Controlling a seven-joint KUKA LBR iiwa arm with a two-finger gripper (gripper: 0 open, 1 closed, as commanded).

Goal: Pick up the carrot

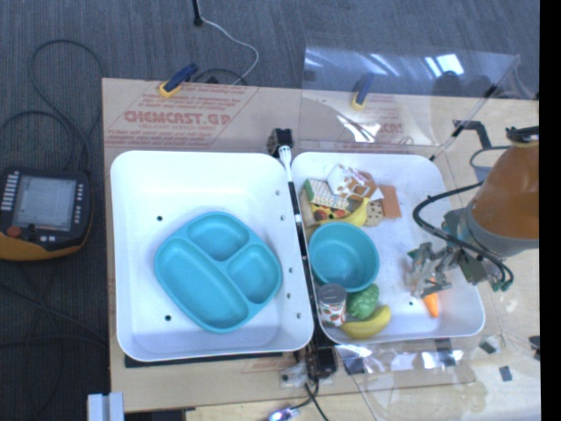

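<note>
- The worktop (175,112) is carrying two shallow white bins side by side, and I am reaching in from the right over the right bin (456,327)
- The left bin (131,235) is holding a blue divided plate (219,270), which is lying well apart from anything I am after
- My grey arm with its orange band (517,196) is hanging over the right bin's far right side, cables looping around the wrist
- In the right bin a blue bowl (344,254) is sitting near the divider, with a pile of small boxes and a banana (346,202) behind it, and a small can (331,305), a green vegetable (364,301) and a second banana (368,323) crowding in front of it
- My pincer (429,270) is hovering low over the bare floor of the right bin, right of the bowl; from this slant I cannot tell how wide it is standing, and nothing is showing between its tips
- The carrot (431,304) is lying on the bin floor just below my pincer in the view, a small orange piece near the front right corner, apart from the other food
- As I am judging it, the approach is nearly done but the grasp is not: the carrot is resting in the bin, so closing on it and lifting are both left to do
</note>
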